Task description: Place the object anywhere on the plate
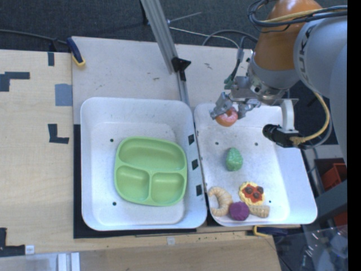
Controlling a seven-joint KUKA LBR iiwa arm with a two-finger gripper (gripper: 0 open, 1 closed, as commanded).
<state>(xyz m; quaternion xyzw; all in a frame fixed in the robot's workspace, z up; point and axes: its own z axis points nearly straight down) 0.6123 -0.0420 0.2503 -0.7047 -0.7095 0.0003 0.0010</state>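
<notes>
You have the arm reaching in over the far edge of the right bin. Left bin sits well to the left of the fingers, with the green divided plate lying flat in it. The gripper has its fingers closed around a small orange-red object, apparently lifted off the bin floor, though the slant makes that hard to judge. Below the fingers: green lump; further below, pizza slice toy, pretzel, purple ball, clustered together
</notes>
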